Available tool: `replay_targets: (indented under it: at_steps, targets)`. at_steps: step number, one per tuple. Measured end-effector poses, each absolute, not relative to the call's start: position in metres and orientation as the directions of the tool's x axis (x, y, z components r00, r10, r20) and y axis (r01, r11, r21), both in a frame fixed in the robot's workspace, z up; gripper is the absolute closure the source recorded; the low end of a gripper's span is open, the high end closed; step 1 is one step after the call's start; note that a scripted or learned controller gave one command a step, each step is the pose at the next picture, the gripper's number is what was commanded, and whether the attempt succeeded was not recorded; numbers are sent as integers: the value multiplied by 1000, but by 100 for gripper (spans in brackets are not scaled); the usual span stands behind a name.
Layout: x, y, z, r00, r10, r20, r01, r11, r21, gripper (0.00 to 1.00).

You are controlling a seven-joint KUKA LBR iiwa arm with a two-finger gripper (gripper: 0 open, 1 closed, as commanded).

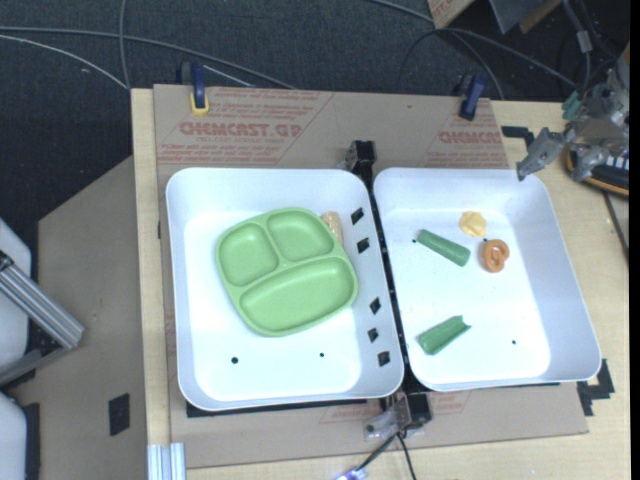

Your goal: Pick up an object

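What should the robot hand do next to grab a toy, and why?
Probably swing the gripper left and down over the right bin. It sits at that bin's far right corner, holding nothing, while the orange ring and yellow piece lie closest.

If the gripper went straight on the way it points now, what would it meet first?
Probably the far right corner of the right shallow white bin: the grey two-finger gripper points down-left just above that rim. Its height is unclear, so this is a guess.

Red "CHEMCAST GP" print on brown board (240, 128); repeated partly at right, cut off.
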State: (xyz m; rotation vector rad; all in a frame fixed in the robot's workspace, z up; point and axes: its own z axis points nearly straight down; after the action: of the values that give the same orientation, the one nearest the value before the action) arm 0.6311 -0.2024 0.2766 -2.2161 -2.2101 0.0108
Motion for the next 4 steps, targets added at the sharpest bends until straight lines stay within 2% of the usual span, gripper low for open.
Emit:
replay_targets:
  at_steps: [1, 3, 4]
  targets:
    - [633, -202, 284, -1, 1000, 0, 1000, 1, 0, 0]
    - [628, -191, 178, -1, 1000, 2, 1000, 1, -6, 0]
    - [636, -189, 119, -2, 1000, 2, 1000, 2, -6, 0]
